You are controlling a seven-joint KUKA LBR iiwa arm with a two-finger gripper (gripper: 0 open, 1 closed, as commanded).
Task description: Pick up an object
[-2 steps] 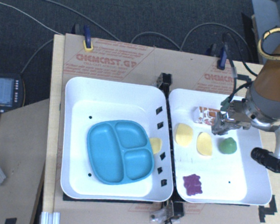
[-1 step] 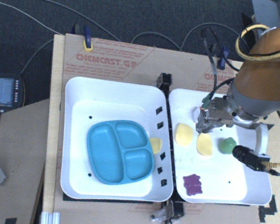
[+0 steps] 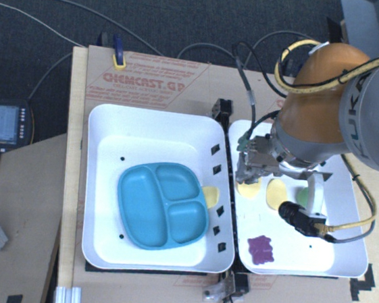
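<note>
Camera view shows the arm (image 3: 332, 96) reaching in over the right bin (image 3: 340, 263), with the hand (image 3: 252, 167) low at that bin's left edge, just above a pale yellow object (image 3: 248, 188). Whether the hand is spread or pressed together cannot be told; the wrist hides it. Nearby in the same bin lie another yellow piece (image 3: 277, 191), a green item (image 3: 304, 193) and a purple object (image 3: 260, 248). The left bin (image 3: 110, 131) holds a blue divided tray (image 3: 163, 205) and a small yellow piece (image 3: 210, 196). The step looks like the descent onto a chosen object; next would be a closing and a straight lift. The cardboard (image 3: 147, 75) behind the bins reads "CHEMCAST GP" in red.
</note>
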